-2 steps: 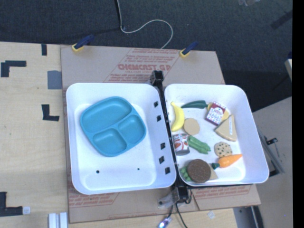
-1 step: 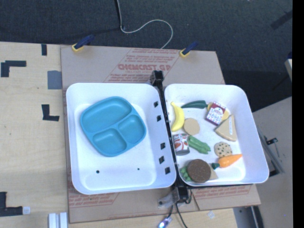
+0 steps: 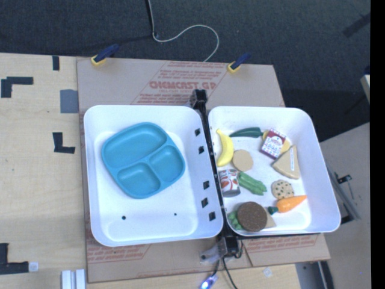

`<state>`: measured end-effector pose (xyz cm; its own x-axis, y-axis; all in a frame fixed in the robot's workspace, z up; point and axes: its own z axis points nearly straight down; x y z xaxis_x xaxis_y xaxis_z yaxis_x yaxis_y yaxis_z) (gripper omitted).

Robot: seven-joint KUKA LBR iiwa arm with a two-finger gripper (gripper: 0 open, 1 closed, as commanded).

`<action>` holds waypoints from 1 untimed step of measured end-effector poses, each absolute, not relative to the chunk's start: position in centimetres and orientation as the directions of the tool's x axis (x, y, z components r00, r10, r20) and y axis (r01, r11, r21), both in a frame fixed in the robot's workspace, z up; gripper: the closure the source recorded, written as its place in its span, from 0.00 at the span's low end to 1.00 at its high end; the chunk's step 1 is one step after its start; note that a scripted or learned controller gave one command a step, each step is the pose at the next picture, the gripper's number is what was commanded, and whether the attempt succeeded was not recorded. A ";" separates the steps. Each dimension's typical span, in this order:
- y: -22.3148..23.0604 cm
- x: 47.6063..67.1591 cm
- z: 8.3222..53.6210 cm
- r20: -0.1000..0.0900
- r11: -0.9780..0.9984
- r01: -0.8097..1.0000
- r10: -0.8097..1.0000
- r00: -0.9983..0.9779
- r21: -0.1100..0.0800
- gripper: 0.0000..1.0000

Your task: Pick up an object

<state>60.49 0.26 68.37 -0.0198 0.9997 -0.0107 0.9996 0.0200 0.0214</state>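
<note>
The right bin (image 3: 313, 138) holds several toy foods. A yellow banana (image 3: 225, 147) lies by its left wall, with a dark green pepper (image 3: 246, 132) beyond it. A red-labelled box (image 3: 272, 142) and a tan wedge (image 3: 288, 162) lie toward the right. A round tan biscuit (image 3: 243, 159), a small can (image 3: 229, 182), a green pea pod (image 3: 252, 183), a cookie (image 3: 281, 189), an orange carrot (image 3: 290, 203) and a brown burger patty (image 3: 251, 216) fill the middle and front.
The left bin (image 3: 96, 221) holds a blue divided plate (image 3: 142, 159). Both bins rest on a cardboard sheet (image 3: 174, 83) held by two clamps (image 3: 105, 54) at the back. A white cable (image 3: 192, 32) loops behind it.
</note>
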 end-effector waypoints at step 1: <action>0.3 60.7 69.4 -0.013 0.024 0.999 1.000 -0.024 0.042 1.00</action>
